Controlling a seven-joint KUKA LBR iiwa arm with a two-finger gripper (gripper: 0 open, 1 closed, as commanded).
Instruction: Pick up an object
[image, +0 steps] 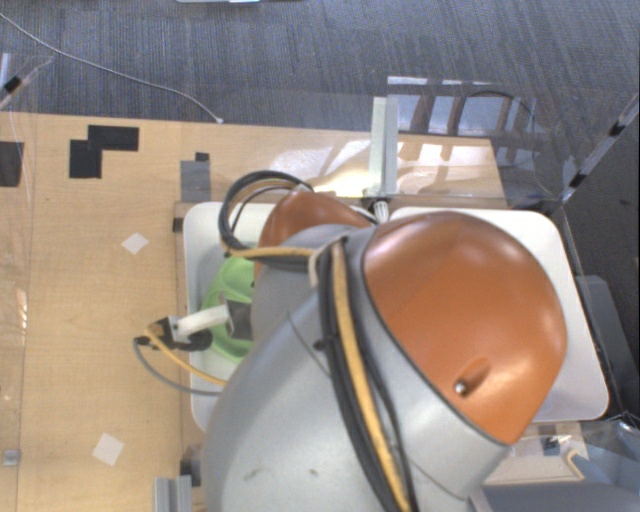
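A wooden bench (90, 330) is bearing two white bins; beyond it, grey carpet is running along the top of the view. The arm (400, 370), grey with orange caps, is reaching over both bins and covering most of them. A green object (232, 300) is lying in the left bin (197, 235), near its left wall, partly under the wrist. The gripper itself is hidden beneath the arm, so its state cannot be told. Judged from the wrist's position, the green object is lying just left of, and likely below, the tool.
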